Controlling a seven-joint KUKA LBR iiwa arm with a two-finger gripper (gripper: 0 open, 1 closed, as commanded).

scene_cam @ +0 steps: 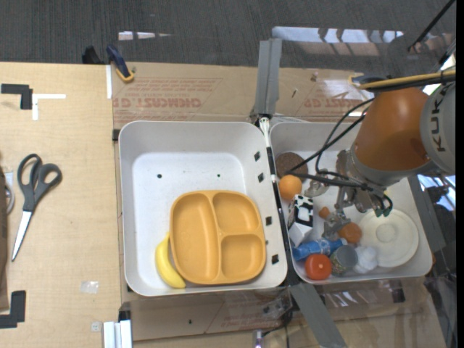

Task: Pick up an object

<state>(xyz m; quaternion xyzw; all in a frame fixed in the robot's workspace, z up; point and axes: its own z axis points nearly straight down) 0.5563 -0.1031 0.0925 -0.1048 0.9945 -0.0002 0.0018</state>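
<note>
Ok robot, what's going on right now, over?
Gripper low in right bin, among small items. Nothing seen held. Orange ball and tomato nearby. Yellow tray and banana in left bin.

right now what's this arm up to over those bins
A grey KUKA arm reaches in from the right and hangs over the right bin, its pincer low among a clutter of small things: an orange ball, a red ball, a white plate. Nothing is visibly gripped. The left bin holds a yellow divided tray and a banana.
</note>
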